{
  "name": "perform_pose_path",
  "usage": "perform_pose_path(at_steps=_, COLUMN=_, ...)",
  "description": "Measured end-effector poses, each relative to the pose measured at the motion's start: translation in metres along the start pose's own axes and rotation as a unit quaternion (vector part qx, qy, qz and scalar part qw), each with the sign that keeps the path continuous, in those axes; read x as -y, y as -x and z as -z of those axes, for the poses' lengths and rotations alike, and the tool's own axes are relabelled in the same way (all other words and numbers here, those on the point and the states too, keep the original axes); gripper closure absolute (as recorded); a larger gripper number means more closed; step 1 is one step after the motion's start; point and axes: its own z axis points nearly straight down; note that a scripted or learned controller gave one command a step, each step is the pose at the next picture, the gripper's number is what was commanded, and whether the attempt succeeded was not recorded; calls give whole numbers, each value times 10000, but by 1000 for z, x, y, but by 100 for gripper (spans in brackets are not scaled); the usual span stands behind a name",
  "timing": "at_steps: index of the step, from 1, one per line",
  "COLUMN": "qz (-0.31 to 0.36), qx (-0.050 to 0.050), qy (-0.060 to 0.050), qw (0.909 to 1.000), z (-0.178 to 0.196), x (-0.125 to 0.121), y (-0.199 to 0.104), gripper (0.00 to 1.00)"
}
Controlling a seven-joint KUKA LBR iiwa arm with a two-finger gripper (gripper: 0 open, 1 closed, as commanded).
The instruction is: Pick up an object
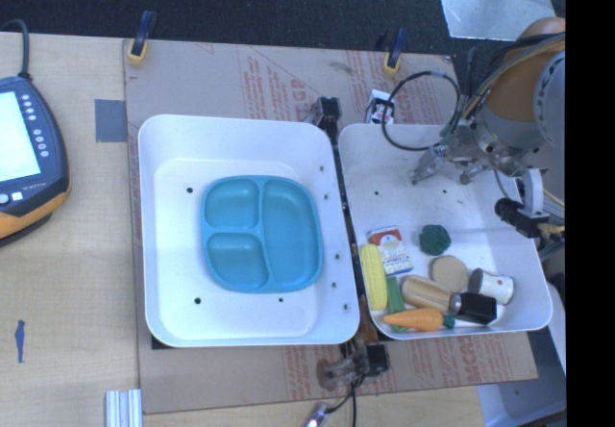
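We judged the pick not yet begun: the gripper (444,168) hung with fingers apart and empty over the right bin (370,151), while the objects (corn (373,277), carrot (413,320)) lay clustered near its front edge.

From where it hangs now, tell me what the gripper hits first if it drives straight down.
Probably bare floor of the right bin. The gripper points down over the bin's far part, apart from the toys; depth is uncertain.
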Motion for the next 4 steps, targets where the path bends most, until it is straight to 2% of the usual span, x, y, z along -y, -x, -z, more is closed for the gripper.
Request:
perform_pose_path(at_steps=1, qz=5, qx=5, qy=-10, qw=10000, z=6, x=69, y=-1, gripper=0)
perform_pose_path(at_steps=2, qz=-7, qx=0, qy=-1, qw=10000, z=0, x=-8, y=6, gripper=0)
perform_pose_path(at_steps=3, qz=1, qx=5, qy=-9, qw=10000, z=-1, x=66, y=25, gripper=0)
perform_pose_path(at_steps=4, qz=-4, qx=-3, qy=-4, qw=10000, z=0, x=-9, y=-18, gripper=0)
